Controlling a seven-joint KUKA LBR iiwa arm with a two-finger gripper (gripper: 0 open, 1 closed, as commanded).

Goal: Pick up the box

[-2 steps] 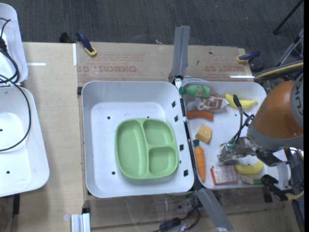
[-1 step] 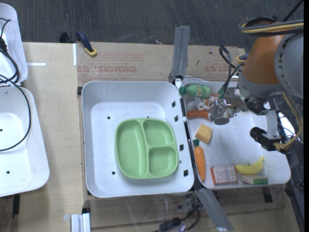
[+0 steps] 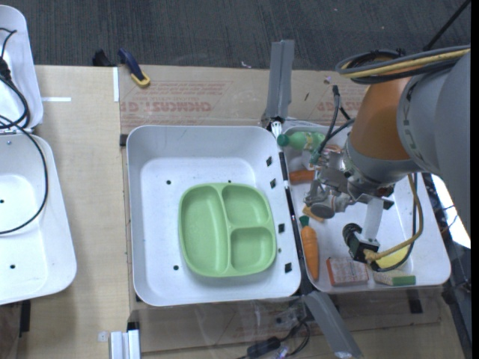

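We find the box point(image 3: 347, 271) lying flat on the floor of the right bin point(image 3: 432, 256), in its near part, close to the near wall. It is a small rectangular pack with a pinkish-red printed face and a paler border; the print is too small for us to read. It rests just right of the carrot point(image 3: 310, 250), which lies lengthwise along the bin's left wall, and just left of a small green block point(image 3: 403, 280). A yellow banana point(image 3: 394, 256) lies just beyond it, to the right.

The gripper point(image 3: 322, 200) hangs over the far-left part of the same bin, beneath the grey arm point(image 3: 441, 118) with its orange band. The box sits nearer than the gripper and slightly to its right, apart from it, with nothing of the box between the gripper's parts. We cannot tell from this view how wide the gripper stands, as its metal parts blur together against the clutter. A black fitting point(image 3: 355, 239) on the cable hangs between gripper and box.

A green object point(image 3: 303, 138) lies at the far end of the right bin. The left bin point(image 3: 150, 200) holds a green divided plate point(image 3: 227, 229) with three compartments.
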